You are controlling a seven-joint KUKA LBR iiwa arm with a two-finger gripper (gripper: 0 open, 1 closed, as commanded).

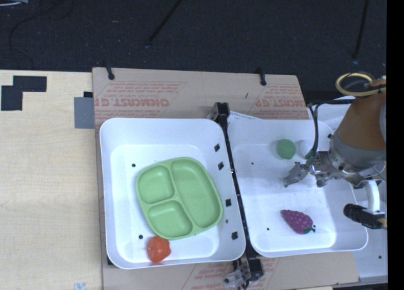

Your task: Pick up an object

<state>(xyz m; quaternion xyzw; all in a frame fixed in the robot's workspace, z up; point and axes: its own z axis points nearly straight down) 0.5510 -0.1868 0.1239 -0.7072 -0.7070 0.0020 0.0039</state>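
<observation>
Fingers (pixel 291 179) spread open, nothing between them, pointing left across the floor of the right bin (pixel 265 238). Gripper (pixel 295 177) hanging low over the middle of that bin, wrist and orange-banded arm (pixel 361 132) trailing off toward the bin's right wall. Just above the fingertips, toward the bin's far wall: a small green ball (pixel 285 149), near but not touching. Below them, toward the bin's near wall: a purple bunch of grapes (pixel 297 221), a little further off. Beyond the bin's left wall, in the left bin (pixel 120 156): a green divided plate (pixel 179 198) and an orange piece (pixel 158 249) at its near corner. Looks like the approach step, no pick made yet. Next up, probably: choose ball or grapes, centre the open fingers over it, drop, close. Ball likely to roll if nudged off-centre.
</observation>
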